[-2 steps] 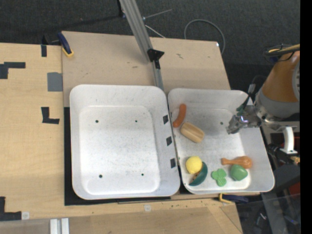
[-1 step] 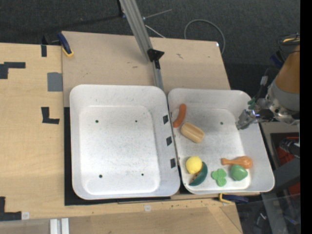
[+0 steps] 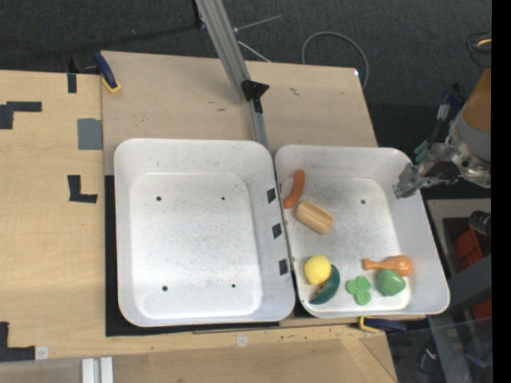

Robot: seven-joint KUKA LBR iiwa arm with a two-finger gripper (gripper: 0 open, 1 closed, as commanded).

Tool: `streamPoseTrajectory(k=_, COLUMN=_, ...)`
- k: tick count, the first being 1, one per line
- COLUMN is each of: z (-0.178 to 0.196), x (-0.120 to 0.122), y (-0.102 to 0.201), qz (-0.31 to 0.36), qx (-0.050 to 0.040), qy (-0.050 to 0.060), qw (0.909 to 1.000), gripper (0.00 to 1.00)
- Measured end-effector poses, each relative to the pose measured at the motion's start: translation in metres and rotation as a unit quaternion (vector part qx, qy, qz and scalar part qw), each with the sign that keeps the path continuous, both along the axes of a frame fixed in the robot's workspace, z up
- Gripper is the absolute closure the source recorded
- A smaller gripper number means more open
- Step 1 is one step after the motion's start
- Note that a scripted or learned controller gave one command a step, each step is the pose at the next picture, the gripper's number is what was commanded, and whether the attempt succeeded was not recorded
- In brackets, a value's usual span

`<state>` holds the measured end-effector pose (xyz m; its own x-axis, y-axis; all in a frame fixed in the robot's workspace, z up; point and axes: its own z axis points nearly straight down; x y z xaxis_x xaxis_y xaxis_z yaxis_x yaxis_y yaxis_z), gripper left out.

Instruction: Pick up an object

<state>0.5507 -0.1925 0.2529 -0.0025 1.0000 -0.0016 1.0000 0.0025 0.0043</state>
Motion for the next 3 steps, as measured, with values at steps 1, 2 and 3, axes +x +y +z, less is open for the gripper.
streamPoseTrajectory(k=1, z=-0.01, x=0.013, y=0.052, qz=0.002, qx=0.0014, qy=0.003, qw=1.0, gripper=1.0)
streamPoseTrajectory(k=2, z=-0.014, x=0.023, y=0.098, qz=0.002, qx=0.0015, qy=0.003, qw=1.0, gripper=1.0)
streamPoseTrajectory(k=3, z=-0.009, x=0.02, y=0.158, qz=0.003, qx=0.002, qy=0.003, qw=1.0, gripper=1.0)
